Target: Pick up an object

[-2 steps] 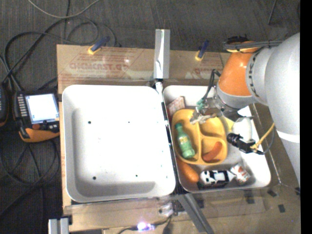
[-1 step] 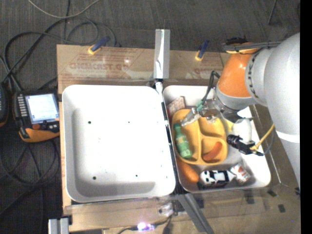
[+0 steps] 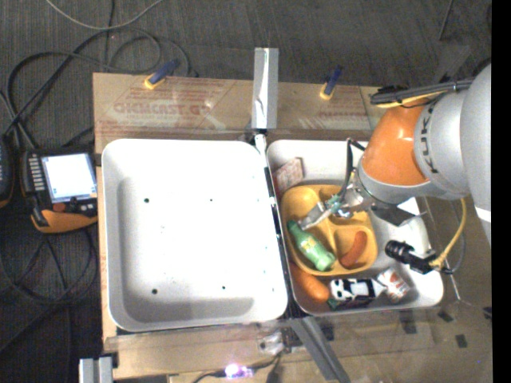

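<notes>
Over right bin [image 3: 319, 154], above yellow tray [image 3: 302, 199]: tool [image 3: 330, 210], carried by arm [image 3: 399, 154] reaching in from right of view. Apart or together: cannot tell from this angle. Directly beneath tool: middle of tray, about where the dividers meet.

Just below-left of tool, as seen: green bottle [image 3: 311, 247], lying tilted across tray's left part, near tool; contact not resolvable.

Below-right of tool: sausage [image 3: 356, 248], lying in tray's lower right compartment, apart from tool.

Farther below tool, past tray and along bin's near wall, in a row left to right: orange piece [image 3: 311, 287], black-and-white toy [image 3: 350, 290], small red-and-white carton [image 3: 395, 284]. Toy just beside carton.

Up-left of tool, near bin's far left corner: brown card [image 3: 290, 171].

Well to left of tool: left bin [image 3: 192, 230], white, a few dark specks on its floor. Both bins side by side on brown desk [image 3: 184, 106].
</notes>
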Controlling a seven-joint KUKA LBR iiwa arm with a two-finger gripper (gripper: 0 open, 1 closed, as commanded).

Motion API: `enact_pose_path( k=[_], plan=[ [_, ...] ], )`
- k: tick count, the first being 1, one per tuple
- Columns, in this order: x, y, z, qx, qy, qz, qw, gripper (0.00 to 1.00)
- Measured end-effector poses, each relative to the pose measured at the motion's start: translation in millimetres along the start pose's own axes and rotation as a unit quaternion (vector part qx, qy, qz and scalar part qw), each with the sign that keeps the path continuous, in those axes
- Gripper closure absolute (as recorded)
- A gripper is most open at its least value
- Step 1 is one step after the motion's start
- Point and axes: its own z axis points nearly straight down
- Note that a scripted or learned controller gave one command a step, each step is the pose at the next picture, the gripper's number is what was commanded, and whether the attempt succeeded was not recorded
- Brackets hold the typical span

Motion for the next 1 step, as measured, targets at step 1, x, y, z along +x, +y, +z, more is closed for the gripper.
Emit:
enact_pose_path(
  k=[1],
  plan=[
    [-0.9,2.2,-12.2,-0.002,0.000,0.000,1.0000,1.00]
  ],
)
